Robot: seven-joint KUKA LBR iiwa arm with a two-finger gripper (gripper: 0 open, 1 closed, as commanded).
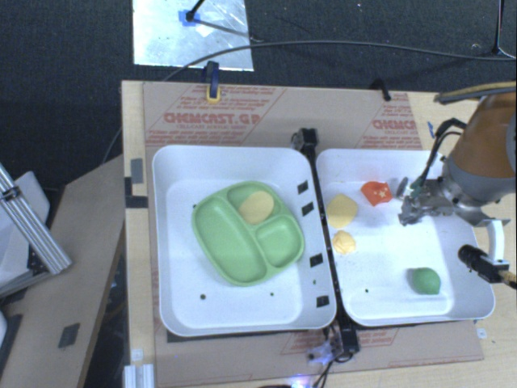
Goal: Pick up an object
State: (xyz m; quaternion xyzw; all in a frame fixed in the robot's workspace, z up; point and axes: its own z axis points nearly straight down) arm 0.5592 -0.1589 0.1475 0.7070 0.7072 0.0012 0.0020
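Note:
The right bin (380, 309) holds a red-orange object (376, 192), two yellow pieces (342, 210) (344, 242) near its left wall, and a green ball (424, 280) toward the front right. My gripper (410, 212) hangs over the right bin, just right of the red-orange object and apart from it. Nothing shows between its fingers. In the left bin (182, 297) a green divided plate (230, 253) lies with a yellow piece (257, 208) in its top compartment.
A black divider with clips (319, 217) runs between the two bins. The grey and orange arm (489, 156) covers the right bin's far right corner. A blue-and-yellow clamp (212, 81) stands at the board's back edge.

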